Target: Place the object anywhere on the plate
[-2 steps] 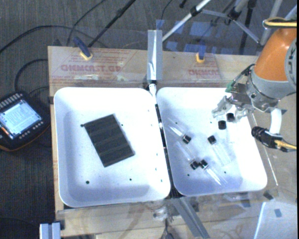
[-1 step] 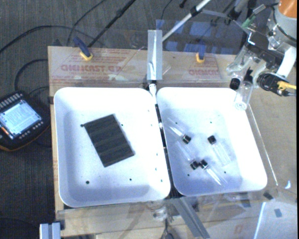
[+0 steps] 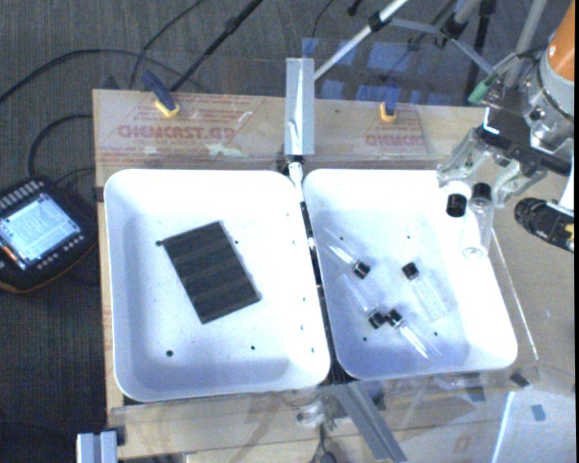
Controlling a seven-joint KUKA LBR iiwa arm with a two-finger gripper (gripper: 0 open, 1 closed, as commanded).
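We see the claw hanging over the far right corner of the right bin, at the end of the grey arm with its orange band that comes in from the right edge. Its two fingers stand spread apart with black tips, and nothing sits between them, so we read it as released. Below and to the left of the claw, on the floor of that same bin, lie several clear vials with black caps: one vial lies nearest the divider between the bins, a second vial lies almost straight below the claw, and a pair of black caps lies farther down, near the front of the bin. All of them rest flat on the white floor, well apart from the claw. Far to the left of the claw, in the left bin, lies the dark ribbed plate, a flat rectangular slab turned at a slant, with nothing on top of it. Both bins sit side by side on the table, whose brown back edge carries red lettering. Farther left still, off the table on the dark floor, sits a handheld control pendant with a lit screen and an orange rim, its cable curling away behind it.
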